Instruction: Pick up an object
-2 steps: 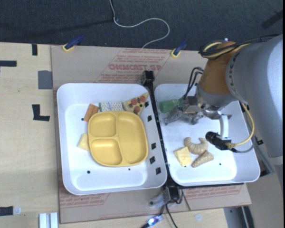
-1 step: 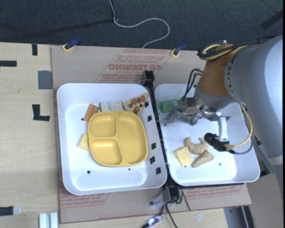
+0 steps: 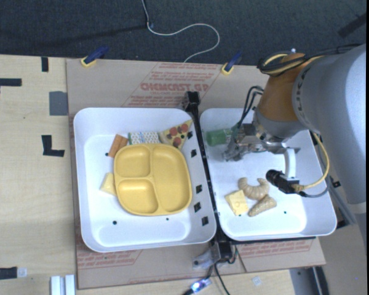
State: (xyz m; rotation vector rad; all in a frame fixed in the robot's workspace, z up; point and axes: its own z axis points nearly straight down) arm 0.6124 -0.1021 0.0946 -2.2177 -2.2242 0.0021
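Possibly missing: gripper (image 3: 232,150) hovering beside green object (image 3: 216,137); claw state unclear, cannot tell; risking nudging it against bin wall (image 3: 204,141).

A robotics lab: a pale wooden counter (image 3: 24,183) marked with black tape shapes (image 3: 49,145) carries a cardboard sheet (image 3: 166,85) clamped by blue-and-yellow clips (image 3: 94,56), two shallow white plastic bins (image 3: 86,165), a loose white cable (image 3: 190,32), and a large grey industrial arm with an orange band (image 3: 307,97).
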